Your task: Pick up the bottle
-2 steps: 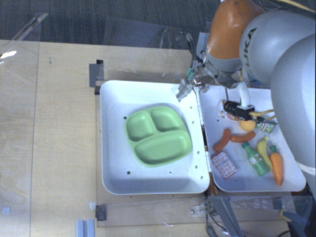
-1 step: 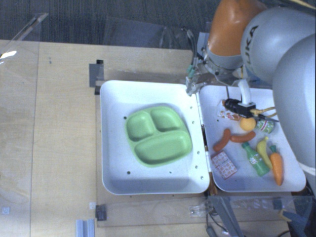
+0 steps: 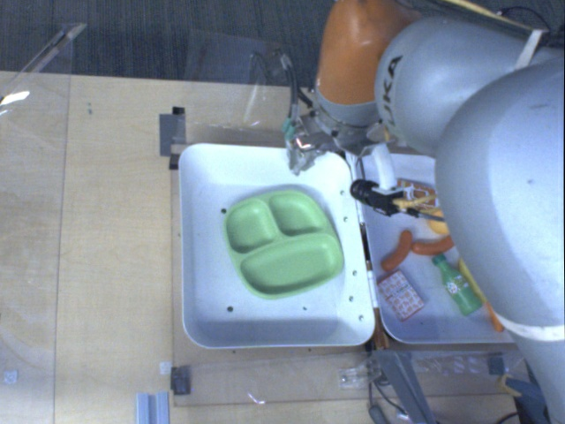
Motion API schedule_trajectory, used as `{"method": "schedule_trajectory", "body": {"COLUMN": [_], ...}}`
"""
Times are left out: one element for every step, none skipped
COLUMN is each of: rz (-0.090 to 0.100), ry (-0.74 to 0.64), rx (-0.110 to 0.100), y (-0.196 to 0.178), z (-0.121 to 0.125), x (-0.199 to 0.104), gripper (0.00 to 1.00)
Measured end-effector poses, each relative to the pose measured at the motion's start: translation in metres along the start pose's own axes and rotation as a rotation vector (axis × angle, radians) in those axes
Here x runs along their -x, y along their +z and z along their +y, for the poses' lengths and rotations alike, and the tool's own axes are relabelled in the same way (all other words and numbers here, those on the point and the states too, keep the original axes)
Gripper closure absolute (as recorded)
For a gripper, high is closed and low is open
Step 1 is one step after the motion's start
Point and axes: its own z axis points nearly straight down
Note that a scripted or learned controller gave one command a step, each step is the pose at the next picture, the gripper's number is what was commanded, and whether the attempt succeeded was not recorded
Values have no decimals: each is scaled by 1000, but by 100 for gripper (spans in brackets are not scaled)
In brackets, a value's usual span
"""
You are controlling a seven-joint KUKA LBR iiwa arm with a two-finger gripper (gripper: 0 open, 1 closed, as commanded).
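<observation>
Toward the near edge of the right bin [image 3: 415, 332] we find the green bottle [image 3: 459, 286], lying flat beside a red sausage [image 3: 415, 245] and a checked packet [image 3: 402, 294]. Our tool [image 3: 300, 155] hangs well apart, over the left bin [image 3: 199, 237] above the green divided plate [image 3: 283, 244]; whether it is spread or closed we cannot tell. Reaching across, we risk a crowded grasp nudging neighbours or the bottle rolling away.

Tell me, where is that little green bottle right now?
The green bottle lies in the right-hand bin, near its lower right, just below the sausage and right of the checkered packet.
</observation>
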Motion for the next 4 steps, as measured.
{"method": "schedule_trajectory", "body": {"rz": [0,0,1,-1], "ry": [15,-337,-260,-497], "rx": [2,1,-1,3], "y": [68,40,67,69], "z": [13,34,25,40], "x": [-60,-101,-124,-118], "gripper": [100,100,100,100]}}
